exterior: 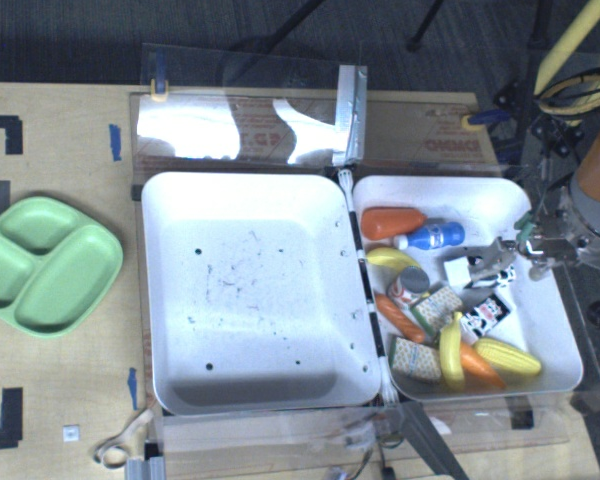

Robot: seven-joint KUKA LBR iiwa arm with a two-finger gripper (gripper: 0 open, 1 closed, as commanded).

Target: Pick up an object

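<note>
While the arm reaches in from the right, you have the gripper (pixel 497 260) low over the upper middle of the right bin (pixel 558 320), and whether it is spread or closed cannot be told from this slant. Stock of that bin, top to bottom: orange block (pixel 391 222) against the upper left wall; blue-and-white bottle (pixel 432 236) just beside it, lying crosswise; yellow banana (pixel 392 260) below; carrot (pixel 398 317) slanting down the left side; black-and-white carton (pixel 487 313); yellow corn-like piece (pixel 507 357) at the lower right; more small pieces crowded between, too tangled to name. Left bin (pixel 250 288): bare white floor with scuffs. Green divided plate (pixel 46 265) sits well apart on the bench at far left. Relation to note: the black-and-white carton lies just below the gripper, on the near side, closest of all; the bottle lies to its left, long axis running left to right toward the gripper. Nothing can be seen between the gripper's tips, so judge the pick as not yet made.
</note>
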